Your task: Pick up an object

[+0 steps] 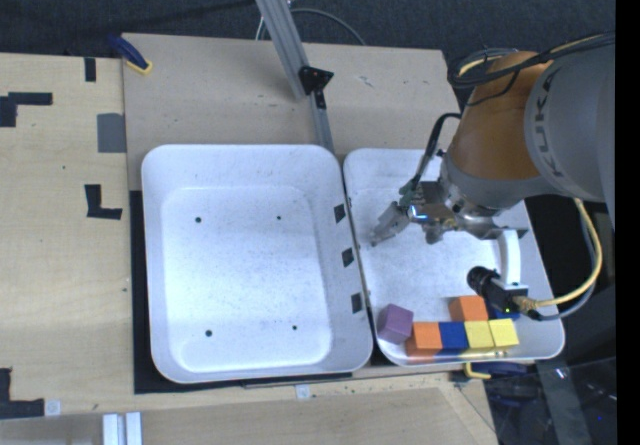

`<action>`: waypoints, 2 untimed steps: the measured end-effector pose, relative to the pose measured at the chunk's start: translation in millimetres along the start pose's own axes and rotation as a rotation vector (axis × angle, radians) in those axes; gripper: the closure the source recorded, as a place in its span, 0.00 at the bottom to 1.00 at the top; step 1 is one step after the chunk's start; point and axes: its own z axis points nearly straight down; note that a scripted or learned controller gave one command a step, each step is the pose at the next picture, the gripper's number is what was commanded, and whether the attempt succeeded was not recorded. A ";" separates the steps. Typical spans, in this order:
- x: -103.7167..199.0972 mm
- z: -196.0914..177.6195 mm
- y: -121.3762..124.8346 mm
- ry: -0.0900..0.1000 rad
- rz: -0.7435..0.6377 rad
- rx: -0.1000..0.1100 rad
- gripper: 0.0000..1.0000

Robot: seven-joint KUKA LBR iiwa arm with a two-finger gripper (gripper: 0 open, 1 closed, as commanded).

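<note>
grey-orange arm bent over right shallow white plastic bin (400,168) | two-finger metal gripper (385,228) low, jaws: we can't tell | matte cubes: purple (396,322), orange (427,335), blue (453,335)

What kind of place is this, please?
Probably a robotics lab bench: a grey and orange arm reaches over two white bins, and small coloured blocks lie in the right bin.

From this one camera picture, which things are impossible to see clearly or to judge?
- Two-finger gripper: small and blurred in the camera view; open or shut cannot be judged.
- Far part of the right white bin: covered by the grey and orange arm.
- Small orange block: partly hidden behind a black fitting.
- Blue, yellow and orange blocks in a row: touching or apart is too small to tell.
</note>
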 end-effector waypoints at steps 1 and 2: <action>-54.1 103.4 18.6 -0.002 0.001 -0.002 0.00; -54.6 100.1 0.4 0.000 -0.002 -0.001 0.00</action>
